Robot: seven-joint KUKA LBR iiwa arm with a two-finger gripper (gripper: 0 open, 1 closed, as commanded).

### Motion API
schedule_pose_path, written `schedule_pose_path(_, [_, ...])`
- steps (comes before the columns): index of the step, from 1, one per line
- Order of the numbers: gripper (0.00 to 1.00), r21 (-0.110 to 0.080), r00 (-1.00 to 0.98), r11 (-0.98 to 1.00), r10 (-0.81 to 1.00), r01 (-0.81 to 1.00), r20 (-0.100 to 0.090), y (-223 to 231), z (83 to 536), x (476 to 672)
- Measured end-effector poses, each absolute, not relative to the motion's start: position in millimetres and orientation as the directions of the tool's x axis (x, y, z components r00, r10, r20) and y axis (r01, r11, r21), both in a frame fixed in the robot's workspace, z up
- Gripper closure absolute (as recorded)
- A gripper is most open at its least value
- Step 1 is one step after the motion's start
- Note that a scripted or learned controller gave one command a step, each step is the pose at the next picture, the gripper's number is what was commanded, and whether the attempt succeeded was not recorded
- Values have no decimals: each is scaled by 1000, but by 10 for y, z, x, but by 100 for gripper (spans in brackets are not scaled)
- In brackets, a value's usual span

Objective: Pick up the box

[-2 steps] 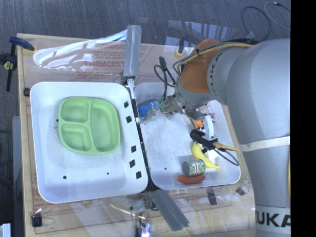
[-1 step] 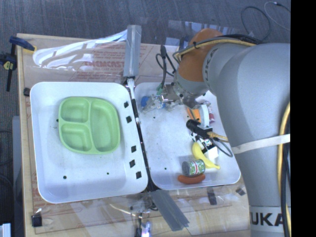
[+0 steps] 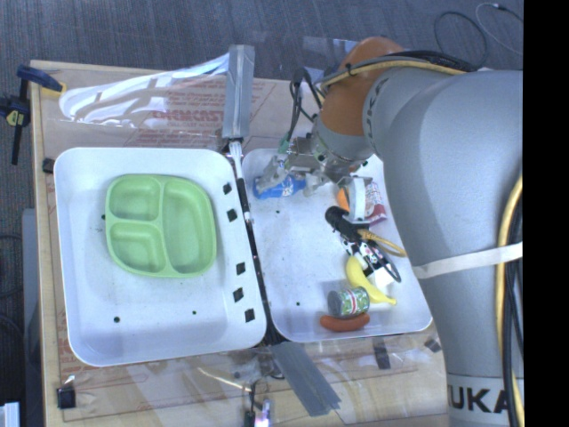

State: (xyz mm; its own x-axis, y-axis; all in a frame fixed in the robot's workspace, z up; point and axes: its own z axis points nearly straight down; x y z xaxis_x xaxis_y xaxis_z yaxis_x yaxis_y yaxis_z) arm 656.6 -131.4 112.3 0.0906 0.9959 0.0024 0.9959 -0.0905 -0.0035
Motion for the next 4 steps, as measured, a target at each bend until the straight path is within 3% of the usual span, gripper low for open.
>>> schedule_pose_path(1, [0,-5,124,-124,992,992,2,-1725,892,6253])
schedule_pose_path(2, [0,-3,71,-71,998,998,3,-1550,1493,6572])
schedule_pose_path(3, [100,-7,65,-65,998,998,5,-1542,1567,6579])
schedule_pose_path(4, [100,0,-280,280,960,960,3,-1374,1079,6579])
